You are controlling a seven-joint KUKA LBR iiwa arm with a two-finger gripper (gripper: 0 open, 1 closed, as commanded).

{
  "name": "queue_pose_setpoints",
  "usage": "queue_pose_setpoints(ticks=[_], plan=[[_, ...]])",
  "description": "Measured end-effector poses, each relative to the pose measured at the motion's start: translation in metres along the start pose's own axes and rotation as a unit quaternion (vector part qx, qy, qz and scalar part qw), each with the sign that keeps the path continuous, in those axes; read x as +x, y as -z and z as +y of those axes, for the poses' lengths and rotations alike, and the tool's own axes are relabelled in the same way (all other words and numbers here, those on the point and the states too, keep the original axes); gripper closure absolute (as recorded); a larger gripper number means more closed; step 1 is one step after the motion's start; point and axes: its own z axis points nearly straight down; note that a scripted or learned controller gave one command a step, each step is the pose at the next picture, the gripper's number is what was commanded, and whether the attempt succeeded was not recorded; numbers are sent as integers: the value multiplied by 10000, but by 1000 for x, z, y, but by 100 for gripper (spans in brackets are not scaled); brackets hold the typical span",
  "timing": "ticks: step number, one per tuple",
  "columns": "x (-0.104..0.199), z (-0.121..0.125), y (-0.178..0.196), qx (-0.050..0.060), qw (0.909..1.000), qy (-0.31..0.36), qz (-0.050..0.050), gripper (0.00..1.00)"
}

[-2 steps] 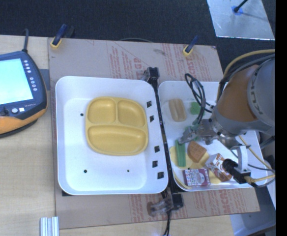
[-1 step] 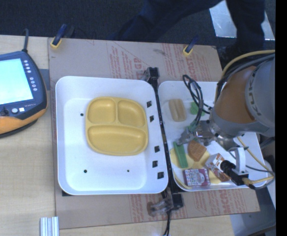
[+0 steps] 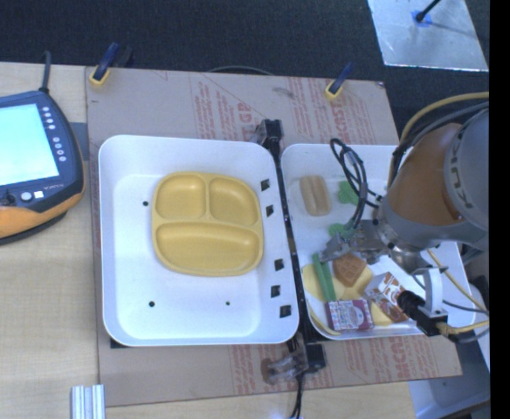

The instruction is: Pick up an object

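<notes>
My gripper (image 3: 349, 251) is low in the right bin (image 3: 300, 166), with the grey arm and its orange band (image 3: 421, 182) covering the bin's right part. Directly in front of the gripper lies a brown waffle-like piece (image 3: 350, 271); whether they touch I cannot tell. Around it lie a tan bread roll (image 3: 314, 195), a green strip (image 3: 324, 278) on a yellow slice (image 3: 312, 279), a red-and-white packet (image 3: 349, 314) and a brown snack wrapper (image 3: 391, 295). A green piece (image 3: 337, 230) sits just behind the gripper.
The left bin (image 3: 124, 234) holds a yellow divided plate (image 3: 208, 223). A teach pendant with a bright screen (image 3: 15, 160) lies on the bench at far left. Black cables (image 3: 353, 168) loop over the right bin's back. Clamps (image 3: 104, 66) pin the cardboard underlay.
</notes>
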Motion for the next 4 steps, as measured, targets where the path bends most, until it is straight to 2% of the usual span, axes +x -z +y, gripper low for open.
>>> queue_pose_setpoints(ticks=[1,2,3,4], plan=[[4,-6,0,-5,10000,-5,-11,0],[7,2,0,2,10000,11,-6,0],[-2,9,-1,1,10000,3,1,0],[5,5,0,6,10000,9,-7,0]])
